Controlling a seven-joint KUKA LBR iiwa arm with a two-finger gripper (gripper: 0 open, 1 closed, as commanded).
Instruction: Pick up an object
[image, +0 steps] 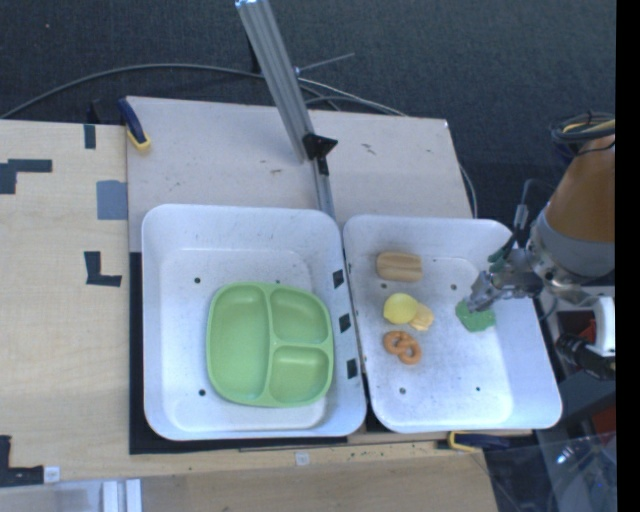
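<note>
Green divided plate (270, 345) in left bin (160, 300)

Right bin (520, 400): lower half left open; upper half is crowded by bread roll (399, 266), yellow piece (403, 309), pretzel (403, 346), green block (476, 318).

We cannot tell how the claw (484, 296) stands over the green object (476, 318), partly covered. The arm (585, 215) is cut off at the frame's right.

Arm: one, grey, orange band (590, 195) above the wrist; enters from 3 o'clock, wrist angled down toward 8 o'clock. Claw (484, 296): low at the arm's tip, pointing downward at 9 o'clock of the wrist.
</note>
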